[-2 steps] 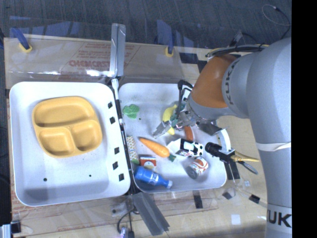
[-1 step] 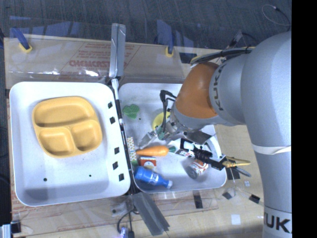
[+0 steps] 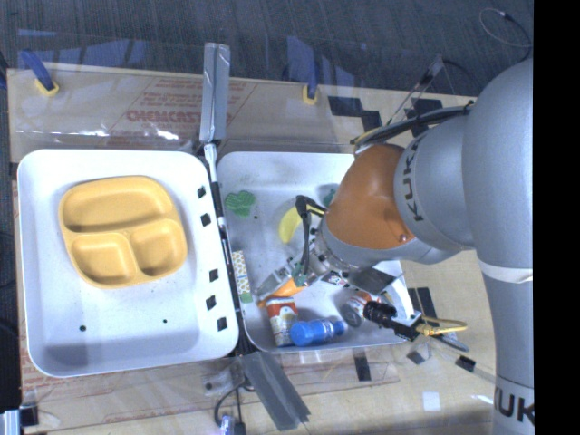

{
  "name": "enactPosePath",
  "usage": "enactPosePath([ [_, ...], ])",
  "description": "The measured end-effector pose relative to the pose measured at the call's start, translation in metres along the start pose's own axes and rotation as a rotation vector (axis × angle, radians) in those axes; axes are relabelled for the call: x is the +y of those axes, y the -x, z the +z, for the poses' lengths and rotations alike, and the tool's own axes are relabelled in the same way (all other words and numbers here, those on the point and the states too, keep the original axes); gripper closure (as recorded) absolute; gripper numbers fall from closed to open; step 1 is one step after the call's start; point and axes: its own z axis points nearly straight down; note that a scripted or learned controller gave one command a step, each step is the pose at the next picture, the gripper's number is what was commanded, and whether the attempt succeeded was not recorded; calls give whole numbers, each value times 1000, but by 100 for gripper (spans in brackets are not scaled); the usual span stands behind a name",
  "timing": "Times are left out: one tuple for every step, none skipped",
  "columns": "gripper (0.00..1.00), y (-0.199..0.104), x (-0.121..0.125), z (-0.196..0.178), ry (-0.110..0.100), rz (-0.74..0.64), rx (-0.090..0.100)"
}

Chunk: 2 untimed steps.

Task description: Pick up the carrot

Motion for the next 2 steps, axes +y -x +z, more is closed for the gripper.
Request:
enactPosePath([
  [0,0,0,0,0,0,0],
  [100,0,1,-10,0,-6,0],
])
